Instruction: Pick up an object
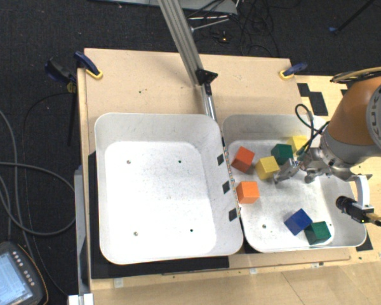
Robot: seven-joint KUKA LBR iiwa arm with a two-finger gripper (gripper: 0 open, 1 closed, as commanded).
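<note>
A tablet screen (6, 277) is seen at the lower left corner of the frame, beside cables on dark carpet. The left white bin (108, 132) is seen at centre-left on the wooden bench (146, 75), and the right white bin (343, 237) lies against it at centre-right.

In the right bin, an orange block (243, 158) is seen near the left wall, with a second orange block (247, 191) just below it. A yellow block (267, 166) is placed beside a dark green block (282, 152), and another yellow block (299, 142) is partly hidden behind a cable at the upper right of the group. A blue block (298, 221) and a green block (318, 232) are found touching near the bin's lower edge.

The gripper (284, 174) is positioned just right of the first yellow block, low over the bin floor. Whether it is released or clenched cannot be told; nothing is seen grasped. The grey and orange arm (359, 119) is seen entering from the right edge.
</note>
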